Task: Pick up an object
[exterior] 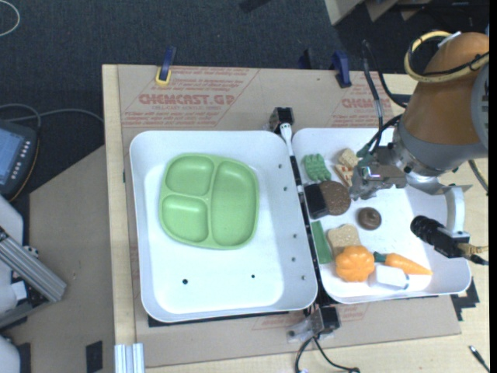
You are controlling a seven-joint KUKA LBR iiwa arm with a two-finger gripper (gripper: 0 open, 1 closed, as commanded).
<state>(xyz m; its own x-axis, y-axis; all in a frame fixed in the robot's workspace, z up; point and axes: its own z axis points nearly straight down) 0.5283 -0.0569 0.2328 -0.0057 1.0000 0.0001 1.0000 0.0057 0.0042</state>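
End effector (365, 179) — over the right bin (446, 282), near its far edge; whether its grip is apart or together cannot be told. Brown round piece (368, 218) — just nearward of it, bin middle.

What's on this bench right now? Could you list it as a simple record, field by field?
left bin: holds a green divided plate
right bin: holds toy foods
foods: orange pumpkin, carrot, bread slice, brown round patty, small dark brown piece, green ridged item
arm: reaches in from the right
gripper: low over the right bin, beside the patty
holding anything: cannot tell
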